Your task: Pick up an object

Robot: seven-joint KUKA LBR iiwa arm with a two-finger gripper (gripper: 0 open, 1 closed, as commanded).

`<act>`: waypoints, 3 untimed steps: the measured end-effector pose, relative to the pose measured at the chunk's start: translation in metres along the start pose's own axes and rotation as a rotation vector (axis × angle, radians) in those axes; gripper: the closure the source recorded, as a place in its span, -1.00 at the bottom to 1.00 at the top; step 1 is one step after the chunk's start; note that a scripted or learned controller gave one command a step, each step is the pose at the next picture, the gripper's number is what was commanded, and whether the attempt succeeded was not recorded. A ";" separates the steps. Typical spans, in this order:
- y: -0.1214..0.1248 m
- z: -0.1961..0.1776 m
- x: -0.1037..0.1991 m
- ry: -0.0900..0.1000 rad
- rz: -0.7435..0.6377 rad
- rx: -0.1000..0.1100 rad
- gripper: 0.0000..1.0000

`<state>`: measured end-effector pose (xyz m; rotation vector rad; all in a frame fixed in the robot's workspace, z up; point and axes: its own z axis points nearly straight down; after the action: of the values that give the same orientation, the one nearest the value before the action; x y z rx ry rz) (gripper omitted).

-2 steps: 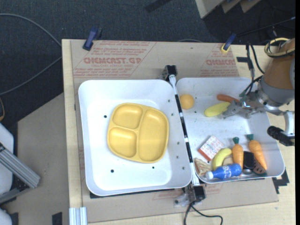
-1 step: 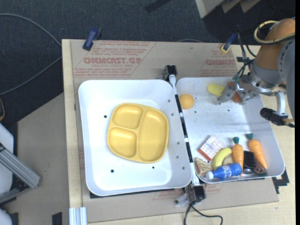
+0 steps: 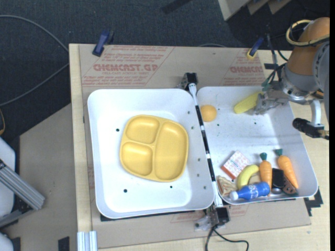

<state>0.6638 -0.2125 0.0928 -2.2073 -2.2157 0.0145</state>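
Two bins sit side by side on the desk [image 3: 78, 140]. The left bin [image 3: 104, 192] holds a divided plate [image 3: 154, 148] lying near its middle. In the right bin [image 3: 293, 135], a small round fruit [image 3: 208, 113] lies at the far left, just beside the dividing wall. Right of it, toward the far edge, lies a banana-like piece [image 3: 245, 104], with the gripper [image 3: 260, 104] at its right end, perhaps touching it. The near right corner holds a crowded heap: a small packet [image 3: 235, 164] on the left, a banana [image 3: 247, 174] beside it, two carrots [image 3: 266, 173] to the right, and a bottle [image 3: 251, 192] lying nearest.
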 end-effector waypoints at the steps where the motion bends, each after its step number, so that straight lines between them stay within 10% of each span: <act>1: 0.000 0.010 0.046 -0.001 0.003 -0.002 1.00; 3: -0.002 0.010 0.116 -0.008 0.006 -0.003 1.00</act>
<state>0.6610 -0.0963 0.0835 -2.2186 -2.2149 0.0204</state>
